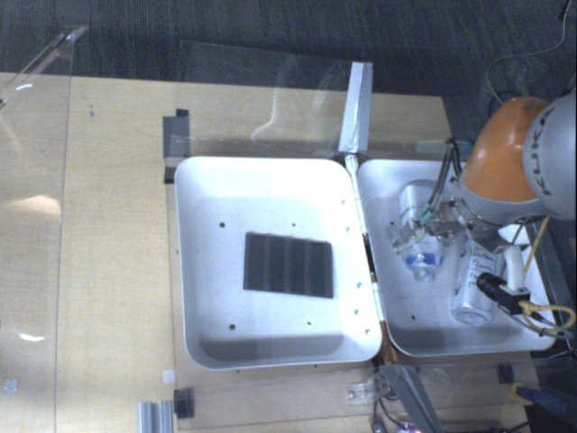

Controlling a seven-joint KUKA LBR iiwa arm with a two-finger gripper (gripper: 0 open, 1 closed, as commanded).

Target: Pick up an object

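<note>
Pretty clearly a robotics lab. Pale wood bench [99, 269] with a white bin [216, 197] mid-frame and a second bin [406, 336] right of it, clear plastic sheet [36, 197] on the left, dark carpet [225, 7] up top, grey-and-orange robot arm [509, 161] at the right edge.

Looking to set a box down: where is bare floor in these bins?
Left bin: bare floor all round the central dark ribbed pad, widest by the far and left walls. Right bin is crowded with a clear bottle, a silver can and the arm above; only its near-left corner is bare.
</note>
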